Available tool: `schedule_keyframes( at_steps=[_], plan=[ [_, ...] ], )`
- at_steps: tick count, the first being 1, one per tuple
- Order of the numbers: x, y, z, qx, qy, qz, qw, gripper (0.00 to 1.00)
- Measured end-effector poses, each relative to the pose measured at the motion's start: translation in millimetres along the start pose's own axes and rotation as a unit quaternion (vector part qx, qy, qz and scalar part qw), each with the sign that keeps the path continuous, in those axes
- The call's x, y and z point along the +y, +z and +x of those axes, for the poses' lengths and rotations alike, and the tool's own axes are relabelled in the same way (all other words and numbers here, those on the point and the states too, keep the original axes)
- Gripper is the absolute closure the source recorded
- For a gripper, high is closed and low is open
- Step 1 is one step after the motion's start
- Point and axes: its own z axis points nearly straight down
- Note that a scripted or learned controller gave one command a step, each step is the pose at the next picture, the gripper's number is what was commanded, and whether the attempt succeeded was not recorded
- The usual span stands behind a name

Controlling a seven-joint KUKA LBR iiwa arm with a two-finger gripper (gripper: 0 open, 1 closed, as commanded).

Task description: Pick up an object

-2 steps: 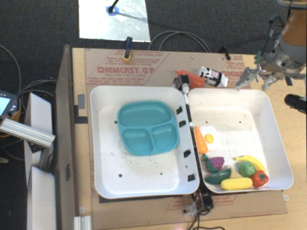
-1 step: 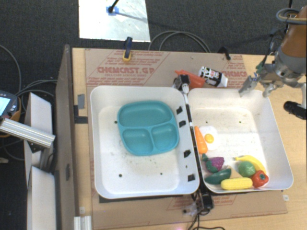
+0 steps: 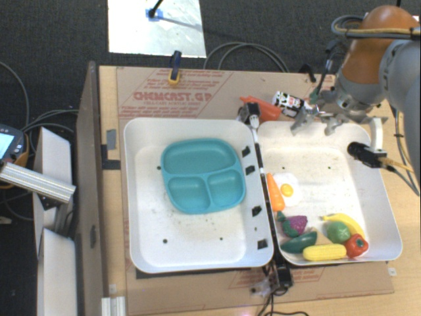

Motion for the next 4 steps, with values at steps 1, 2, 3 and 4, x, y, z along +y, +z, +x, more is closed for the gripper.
schedule_keyframes(
  at_steps=[1, 2, 3, 4],
  plan=[
    [-1, -5, 95, 0.000, 0.000, -0.001, 1.0000, 0.00],
    [-14, -14, 57, -0.001, 0.006, 0.000, 1.0000, 0.00],
    [-1, 30, -28, -0.003, 0.008, -0.001, 1.0000, 0.00],
    [1, -7, 64, 0.000, 0.000, -0.002, 1.0000, 0.00]
  ],
)
